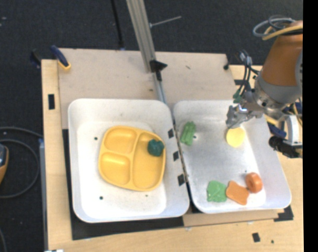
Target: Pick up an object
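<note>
My gripper [234, 121] hangs over the upper part of the right bin [201, 114], its tip just above a pale yellow round object [235, 137]. A light green piece [188, 133] lies at that bin's left wall. Along the bin's front lie a green flat piece [216, 191], an orange wedge [236, 192] and a small orange-red object [254, 182]. In the left bin [85, 114] sits a yellow divided tray [122, 159] with a dark green ball [156, 148] on its right compartment.
A slanted aluminium post [143, 33] rises behind the bins, with a thin bar running down between them. Cables hang at the arm's wrist on the right. A dark floor surrounds the wooden bench [106, 72].
</note>
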Available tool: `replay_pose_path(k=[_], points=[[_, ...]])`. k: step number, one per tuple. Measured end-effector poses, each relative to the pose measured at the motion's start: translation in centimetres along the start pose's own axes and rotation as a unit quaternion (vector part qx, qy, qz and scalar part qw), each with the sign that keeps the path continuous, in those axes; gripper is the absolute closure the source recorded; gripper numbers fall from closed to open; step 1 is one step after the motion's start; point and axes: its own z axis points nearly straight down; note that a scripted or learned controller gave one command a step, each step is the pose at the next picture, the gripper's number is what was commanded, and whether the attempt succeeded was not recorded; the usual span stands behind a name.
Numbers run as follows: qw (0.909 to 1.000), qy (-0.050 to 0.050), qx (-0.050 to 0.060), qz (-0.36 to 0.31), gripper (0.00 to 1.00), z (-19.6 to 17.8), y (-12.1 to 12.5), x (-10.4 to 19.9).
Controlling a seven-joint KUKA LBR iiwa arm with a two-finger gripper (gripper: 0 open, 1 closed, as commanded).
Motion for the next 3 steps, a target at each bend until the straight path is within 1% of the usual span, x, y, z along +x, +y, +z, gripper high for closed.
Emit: replay_pose_path(k=[1, 2, 3], points=[[1.0, 0.0, 0.001, 0.0, 1.0, 0.5, 0.7, 5.3], [1.0, 0.001, 0.001, 0.0, 1.0, 1.2, 0.6, 10.6], [1.0, 0.001, 0.001, -0.001, 1.0, 0.5, 0.0, 16.9]])
